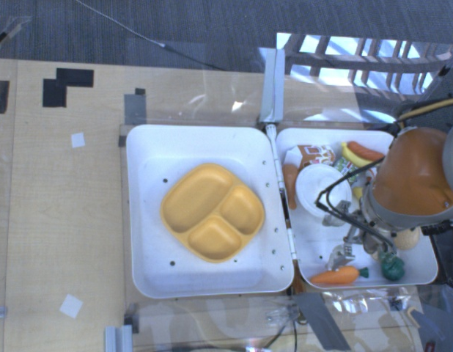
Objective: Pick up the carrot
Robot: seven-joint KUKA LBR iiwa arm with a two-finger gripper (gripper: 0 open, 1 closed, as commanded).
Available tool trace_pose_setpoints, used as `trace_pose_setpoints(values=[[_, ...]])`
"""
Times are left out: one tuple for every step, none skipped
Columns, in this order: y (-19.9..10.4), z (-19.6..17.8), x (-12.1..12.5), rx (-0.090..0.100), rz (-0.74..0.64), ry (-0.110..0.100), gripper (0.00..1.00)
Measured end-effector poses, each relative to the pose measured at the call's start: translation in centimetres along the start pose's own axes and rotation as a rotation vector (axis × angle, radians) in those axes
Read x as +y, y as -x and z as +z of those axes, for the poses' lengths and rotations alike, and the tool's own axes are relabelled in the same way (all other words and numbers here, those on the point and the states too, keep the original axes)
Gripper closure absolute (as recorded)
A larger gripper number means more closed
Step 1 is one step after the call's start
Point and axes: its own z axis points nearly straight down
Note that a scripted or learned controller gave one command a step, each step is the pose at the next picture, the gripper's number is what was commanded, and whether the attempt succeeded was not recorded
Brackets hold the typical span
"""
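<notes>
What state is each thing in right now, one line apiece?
carrot: lying flat by the right bin's near wall, not gripped.
gripper: hovering just above the carrot.
yellow divided plate: lying in the left bin, compartments bare.
white plate: lying in the right bin among food items.

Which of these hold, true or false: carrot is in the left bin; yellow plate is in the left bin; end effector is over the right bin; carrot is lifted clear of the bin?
1. The carrot is in the left bin. False: it lies in the right bin, near the front edge.
2. The yellow plate is in the left bin. True.
3. The end effector is over the right bin. True.
4. The carrot is lifted clear. False: it rests on the bin floor.
</notes>
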Motion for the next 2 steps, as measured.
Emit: trace_pose_setpoints(values=[[-0.19,-0.97,0.03,0.007,0.273,0.0,0.0],[0.14,-1.83,0.15,0.002,0.265,0.0,1.0]])
